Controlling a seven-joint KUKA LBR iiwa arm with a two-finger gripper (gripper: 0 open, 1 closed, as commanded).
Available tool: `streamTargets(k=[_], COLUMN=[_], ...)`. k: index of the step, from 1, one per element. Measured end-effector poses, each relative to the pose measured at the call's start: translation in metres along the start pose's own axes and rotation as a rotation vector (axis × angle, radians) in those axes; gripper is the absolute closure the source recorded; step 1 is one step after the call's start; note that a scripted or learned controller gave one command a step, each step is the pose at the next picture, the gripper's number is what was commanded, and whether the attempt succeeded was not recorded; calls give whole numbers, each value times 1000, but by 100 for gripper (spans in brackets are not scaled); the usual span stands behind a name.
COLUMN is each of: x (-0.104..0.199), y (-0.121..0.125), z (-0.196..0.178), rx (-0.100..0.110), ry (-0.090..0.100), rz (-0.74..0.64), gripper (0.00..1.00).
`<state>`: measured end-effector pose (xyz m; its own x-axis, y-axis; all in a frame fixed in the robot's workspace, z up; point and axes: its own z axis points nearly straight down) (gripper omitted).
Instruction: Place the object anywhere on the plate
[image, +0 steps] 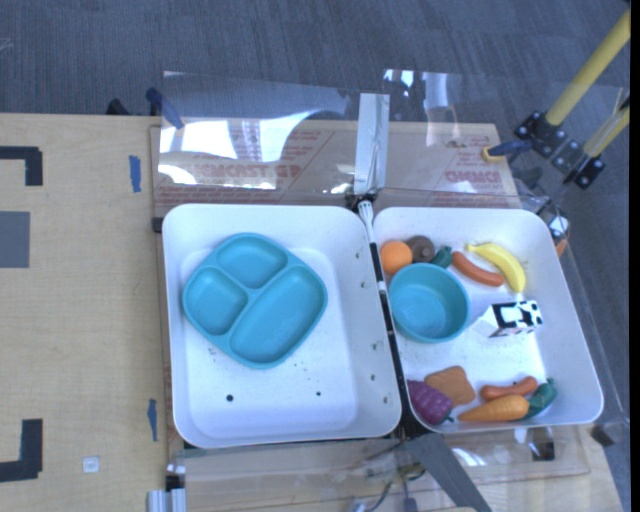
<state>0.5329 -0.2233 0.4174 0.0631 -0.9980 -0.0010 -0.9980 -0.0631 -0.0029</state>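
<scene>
While the plate sits bare in the left bin | we judge nothing placed yet | toys wait in the right bin | fingers' state: we cannot tell.

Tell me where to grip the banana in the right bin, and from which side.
Grip the banana across its narrow width near mid-length, coming straight down from above. It lies flat and curved in the right bin, running diagonally. An orange sausage-shaped toy lies close along its left side, so that finger has little room; the side facing the bin wall looks freer.
</scene>
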Motion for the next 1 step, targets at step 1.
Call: streamTargets(k=[1], x=[-9], y=[27], z=[-6], rx=[-2], ry=[-2], rz=[-597], gripper=[100])
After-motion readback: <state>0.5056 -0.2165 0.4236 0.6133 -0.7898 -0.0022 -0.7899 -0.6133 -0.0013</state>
